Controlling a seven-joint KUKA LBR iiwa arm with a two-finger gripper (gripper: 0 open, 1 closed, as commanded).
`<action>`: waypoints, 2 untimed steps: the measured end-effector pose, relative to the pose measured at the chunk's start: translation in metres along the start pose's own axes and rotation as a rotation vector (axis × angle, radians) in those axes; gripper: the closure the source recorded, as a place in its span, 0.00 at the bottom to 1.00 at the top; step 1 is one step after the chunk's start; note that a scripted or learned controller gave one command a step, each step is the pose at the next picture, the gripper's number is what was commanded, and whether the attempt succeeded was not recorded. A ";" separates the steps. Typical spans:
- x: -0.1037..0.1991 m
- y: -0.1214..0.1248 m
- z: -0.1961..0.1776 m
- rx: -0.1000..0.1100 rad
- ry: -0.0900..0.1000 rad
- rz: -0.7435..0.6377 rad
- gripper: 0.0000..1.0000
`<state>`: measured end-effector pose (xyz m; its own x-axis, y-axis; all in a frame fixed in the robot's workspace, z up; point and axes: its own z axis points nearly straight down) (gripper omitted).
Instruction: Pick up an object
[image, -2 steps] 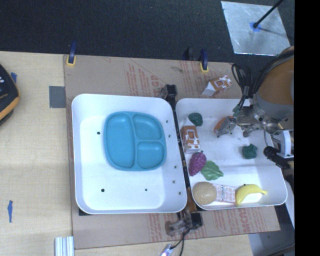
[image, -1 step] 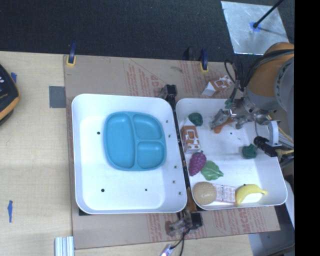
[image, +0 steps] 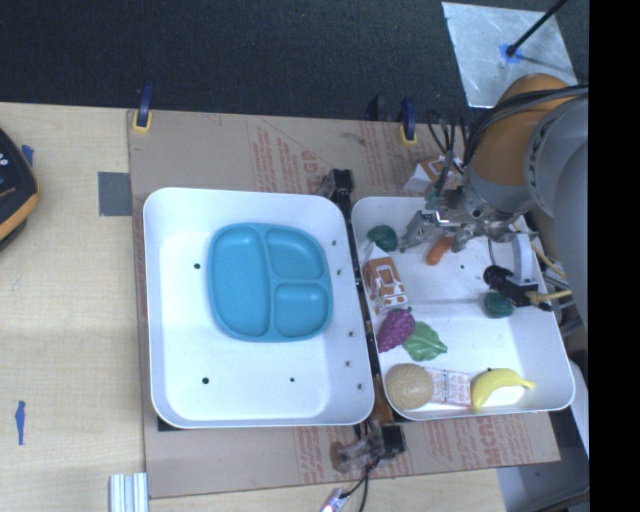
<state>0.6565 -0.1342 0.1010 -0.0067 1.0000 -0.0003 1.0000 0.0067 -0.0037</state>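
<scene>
L bin (image: 180, 300) w/ blue plate (image: 270, 280), R bin (image: 540, 350) w/ banana (image: 497, 386), grapes (image: 395, 328)

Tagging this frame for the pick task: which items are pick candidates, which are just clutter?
Job-relevant:
gripper over the right bin
orange piece
dark green piece
purple grapes
green leaf
banana
snack packet

Lying about:
blue divided plate in the left bin
blue clamps
grey tape patch

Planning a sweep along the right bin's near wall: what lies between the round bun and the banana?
In the camera view, a small flat printed packet lies between the bun and the banana, close against both.
</scene>
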 end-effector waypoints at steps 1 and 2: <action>-0.001 0.000 -0.011 0.001 0.000 -0.002 1.00; 0.056 -0.043 -0.092 -0.002 0.001 0.001 1.00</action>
<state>0.6130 -0.0784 0.1931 -0.0055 1.0000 0.0010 1.0000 0.0055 -0.0016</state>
